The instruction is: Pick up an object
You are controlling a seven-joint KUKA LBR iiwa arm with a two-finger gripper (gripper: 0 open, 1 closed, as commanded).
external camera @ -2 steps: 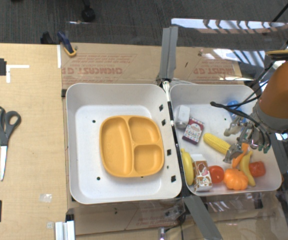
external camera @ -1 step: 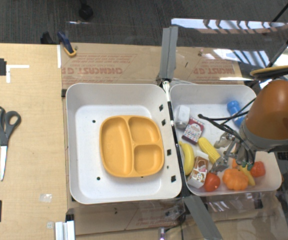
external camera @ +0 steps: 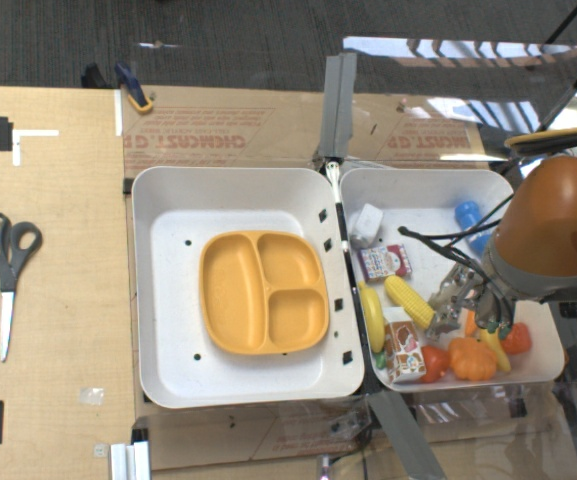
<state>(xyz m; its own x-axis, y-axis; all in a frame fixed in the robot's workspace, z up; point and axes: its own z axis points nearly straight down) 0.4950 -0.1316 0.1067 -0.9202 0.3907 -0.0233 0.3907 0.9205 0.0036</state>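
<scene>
The right bin [external camera: 423,186] holds several toy foods. A corn cob [external camera: 408,301] lies by a yellow banana [external camera: 372,316], with a small printed carton [external camera: 404,350] and a red tomato [external camera: 434,363] below them. An orange fruit [external camera: 471,360] and a red piece [external camera: 516,339] sit at the front right. A pink packet [external camera: 385,262], a white block [external camera: 366,223] and a blue object [external camera: 467,212] lie further back. My gripper [external camera: 455,308] hangs low in this bin, just right of the corn and above the orange fruit. The arm's orange band [external camera: 553,218] hides the bin's right side.
The left bin [external camera: 158,268] holds a yellow divided plate [external camera: 265,291]. Scissors [external camera: 8,258] lie on the wooden bench at far left. A blue-handled tool [external camera: 133,86] rests behind the left bin. Black cables [external camera: 438,240] run from the arm across the right bin.
</scene>
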